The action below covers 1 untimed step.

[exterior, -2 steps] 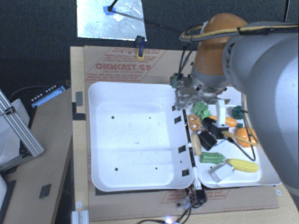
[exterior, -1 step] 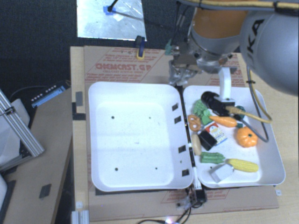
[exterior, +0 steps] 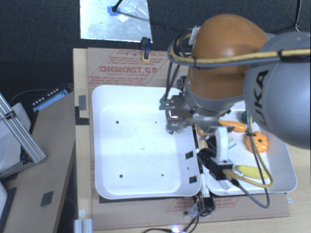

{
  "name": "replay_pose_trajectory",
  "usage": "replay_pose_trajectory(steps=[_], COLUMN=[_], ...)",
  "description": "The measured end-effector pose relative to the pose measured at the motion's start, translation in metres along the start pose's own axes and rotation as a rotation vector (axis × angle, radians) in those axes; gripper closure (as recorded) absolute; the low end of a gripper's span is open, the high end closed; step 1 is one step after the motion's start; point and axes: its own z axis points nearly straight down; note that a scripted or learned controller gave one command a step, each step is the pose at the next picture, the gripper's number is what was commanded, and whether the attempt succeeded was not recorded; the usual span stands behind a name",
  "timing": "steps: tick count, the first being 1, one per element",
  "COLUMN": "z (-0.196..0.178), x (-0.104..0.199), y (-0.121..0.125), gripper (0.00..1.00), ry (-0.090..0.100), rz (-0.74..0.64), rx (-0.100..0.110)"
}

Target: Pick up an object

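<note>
Nearest me, along the front edge of the right bin (exterior: 287, 179), a yellow toy corn cob (exterior: 250, 171) lies lengthwise at about that bin's six o'clock. Further in, towards three o'clock, sits a round orange toy like a small pumpkin (exterior: 261, 143). Beyond it an orange carrot-shaped piece (exterior: 233, 125) lies crosswise, with something green (exterior: 242, 115) just past it, partly hidden by the arm (exterior: 223, 42). These are the things to pick, and all that I can see of them are in the right bin.

The gripper (exterior: 173, 120) hangs over the left bin (exterior: 141, 181), at about that bin's two o'clock, close to the wall between the two trays. Whether it is released or clenched I cannot tell from here. Nothing shows in its grasp.

As I judge it, the step in hand is the approach, and it is aimed at the wrong tray. To do it well, the arm should carry the gripper over the dividing wall towards three o'clock and come straight down. The carrot piece looks the kindest target: slender, and easy to take across its narrow width. The corn lies near the front rim, which may foul the descent, and the round toy could roll away.

Farther off at twelve o'clock, a blue and yellow clamp (exterior: 145, 50) pins the cardboard sheet (exterior: 126, 69), and a silvery panel (exterior: 114, 13) lies beyond.
</note>
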Motion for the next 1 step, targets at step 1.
replay_pose_trajectory(steps=[1], z=[-0.1655], x=[0.0418], y=[0.0041], gripper=[1.00], ry=[0.008], rz=[0.000], rx=[-0.026])
